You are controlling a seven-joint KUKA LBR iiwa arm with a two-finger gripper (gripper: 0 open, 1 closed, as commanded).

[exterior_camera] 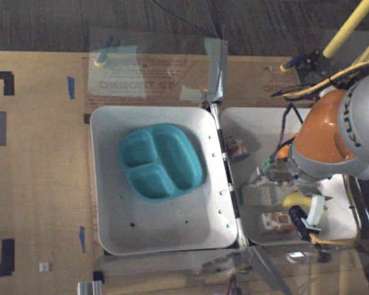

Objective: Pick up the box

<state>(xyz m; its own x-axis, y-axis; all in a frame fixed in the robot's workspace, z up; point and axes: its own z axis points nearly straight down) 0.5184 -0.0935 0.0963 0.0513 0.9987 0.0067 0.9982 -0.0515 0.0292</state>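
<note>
Arm (332,134) over right bin (246,118); claw (277,176) state cannot tell. Box (275,221) just below claw: centre over it, descend straight, avoid banana (297,200).

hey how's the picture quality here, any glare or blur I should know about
Camera view: soft overall, small items in the right bin too blurry to identify; glare on the clear sheet above the left bin; the teal divided plate is evenly lit; the arm shadows the right bin.

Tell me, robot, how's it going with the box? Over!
Gripper low over right bin. Box lying there, not gripped. Banana beside it.
</note>
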